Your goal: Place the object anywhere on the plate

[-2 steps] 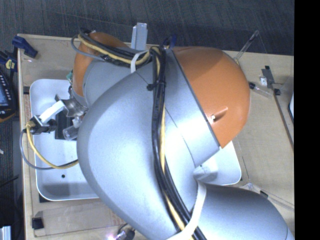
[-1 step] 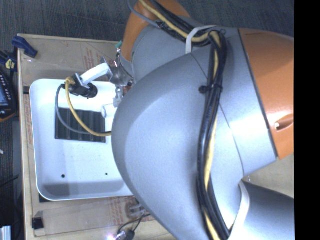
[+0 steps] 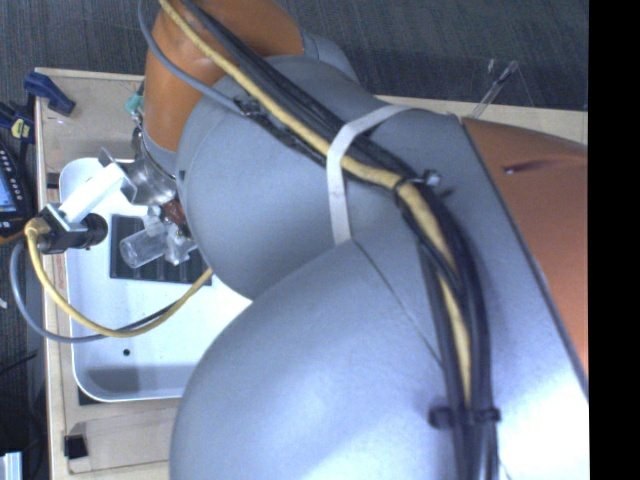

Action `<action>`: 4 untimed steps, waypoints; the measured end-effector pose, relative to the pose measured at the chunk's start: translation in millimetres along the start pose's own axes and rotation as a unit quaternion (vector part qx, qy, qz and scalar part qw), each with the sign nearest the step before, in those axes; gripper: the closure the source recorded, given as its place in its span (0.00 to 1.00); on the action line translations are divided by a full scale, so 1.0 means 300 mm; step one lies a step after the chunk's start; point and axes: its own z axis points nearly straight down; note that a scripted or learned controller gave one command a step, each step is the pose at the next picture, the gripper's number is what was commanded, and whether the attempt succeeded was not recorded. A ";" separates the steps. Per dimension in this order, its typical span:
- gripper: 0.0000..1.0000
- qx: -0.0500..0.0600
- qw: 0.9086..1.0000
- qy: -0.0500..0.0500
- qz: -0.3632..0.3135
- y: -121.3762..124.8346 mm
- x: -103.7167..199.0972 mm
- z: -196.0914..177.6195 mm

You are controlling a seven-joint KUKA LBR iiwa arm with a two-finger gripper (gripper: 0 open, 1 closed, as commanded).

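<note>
Mostly arm (image 3: 330, 268) hides bin (image 3: 130, 378); tool (image 3: 150, 243) unclear.

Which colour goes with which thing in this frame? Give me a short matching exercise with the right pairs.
Things:
1. arm's big casing
2. band above the wrist
3. bin
4. loose cable loop

Colours:
a. white
b. yellow
c. grey
d. orange

Pairs: 1-c, 2-d, 3-a, 4-b.
</note>
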 end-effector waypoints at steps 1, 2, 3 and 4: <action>1.00 0.002 0.997 -0.004 -0.074 0.232 0.074 0.094; 1.00 0.006 0.997 -0.009 -0.079 0.217 0.075 0.068; 1.00 0.004 0.972 -0.004 -0.235 0.275 0.231 0.457; 0.00 0.004 0.972 -0.004 -0.235 0.274 0.232 0.456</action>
